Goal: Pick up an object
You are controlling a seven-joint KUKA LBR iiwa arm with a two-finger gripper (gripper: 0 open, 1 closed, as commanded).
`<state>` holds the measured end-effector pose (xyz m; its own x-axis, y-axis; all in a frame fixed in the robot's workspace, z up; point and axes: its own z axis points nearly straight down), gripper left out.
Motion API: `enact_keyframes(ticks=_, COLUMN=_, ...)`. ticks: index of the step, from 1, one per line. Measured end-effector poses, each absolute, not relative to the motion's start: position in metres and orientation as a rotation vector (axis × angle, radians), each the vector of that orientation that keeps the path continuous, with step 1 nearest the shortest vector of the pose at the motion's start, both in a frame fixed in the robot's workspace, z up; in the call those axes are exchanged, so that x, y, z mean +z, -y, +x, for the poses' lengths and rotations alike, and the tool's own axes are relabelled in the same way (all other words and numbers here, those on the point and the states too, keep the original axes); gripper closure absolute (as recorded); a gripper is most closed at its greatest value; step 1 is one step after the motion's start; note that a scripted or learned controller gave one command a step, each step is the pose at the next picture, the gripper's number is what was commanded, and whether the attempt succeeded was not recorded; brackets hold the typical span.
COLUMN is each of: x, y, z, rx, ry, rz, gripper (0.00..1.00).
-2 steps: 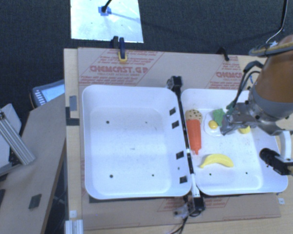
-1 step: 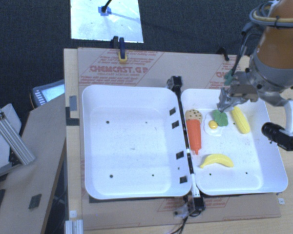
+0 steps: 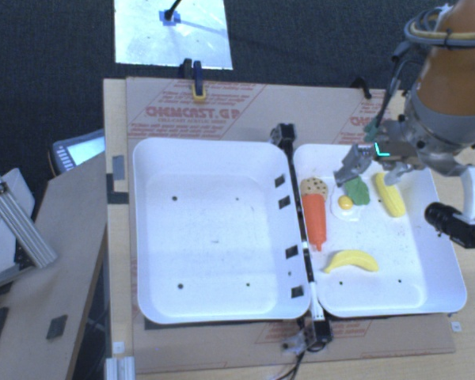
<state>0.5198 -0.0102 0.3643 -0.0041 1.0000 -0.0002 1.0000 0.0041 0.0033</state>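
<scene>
The right bin (image 3: 427,291) holds several toy foods. An orange carrot (image 3: 315,218) lies along its left wall, with a brown speckled cookie (image 3: 313,186) at the carrot's top end. A fried egg (image 3: 347,206) lies beside a green leafy piece (image 3: 358,191). To their right lies a yellow corn cob (image 3: 391,195), and a yellow banana (image 3: 351,261) rests nearer the front. My gripper (image 3: 373,170) hangs open over the back of this bin. One finger stands above the green piece and the other above the corn's top end. Nothing sits between them.
The left bin (image 3: 214,228) sits beside the right one, with a black clip strip (image 3: 297,228) along their shared wall. Both stand on a cardboard sheet (image 3: 237,105). A silver plate (image 3: 172,20) lies behind, and a tan side table (image 3: 59,275) stands at the left.
</scene>
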Motion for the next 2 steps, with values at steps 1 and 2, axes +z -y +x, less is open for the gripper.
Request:
enact_keyframes(ticks=1, x=0.246, y=0.0, z=0.499, rx=-0.005, ry=-2.226, rz=2.223, gripper=0.0)
enact_keyframes(ticks=2, x=0.247, y=0.051, z=0.585, rx=0.005, ry=-2.214, rz=2.218, gripper=0.0)
